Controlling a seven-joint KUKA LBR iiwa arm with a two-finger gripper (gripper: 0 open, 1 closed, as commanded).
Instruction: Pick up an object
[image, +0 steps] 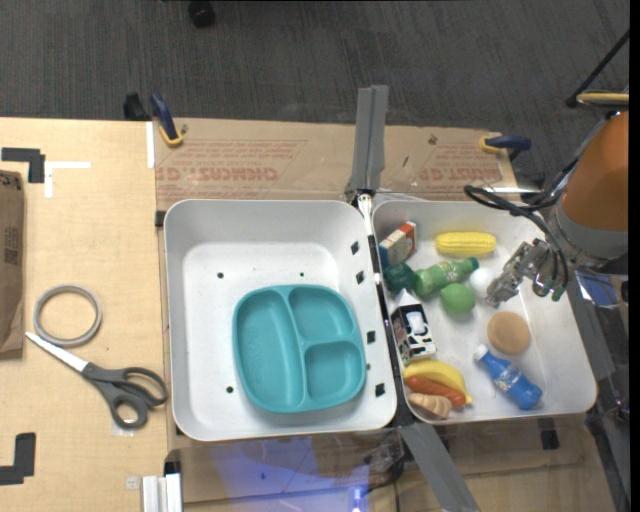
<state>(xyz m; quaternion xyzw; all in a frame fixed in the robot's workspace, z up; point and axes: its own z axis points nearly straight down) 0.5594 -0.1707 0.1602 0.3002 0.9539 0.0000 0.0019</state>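
Observation:
The right bin (560, 400) holds several small objects. Among them are a yellow corn cob (466, 243), a red and white box (399, 240), a green bottle (442, 275), a green ball (458, 299), a tan egg-shaped ball (509, 332), a blue bottle (508, 378), a banana (437, 376) and a black and white box (413, 333). My gripper (512, 279) hangs over the bin's right side, tilted down to the left. It is just right of the green ball and above the tan ball. Nothing shows in its grasp.
The left bin (200, 250) holds a teal divided plate (299, 347). On the bench to the left lie scissors (105, 378) and a tape roll (67, 314). A grey divider bar (370, 140) runs between the bins at the back.

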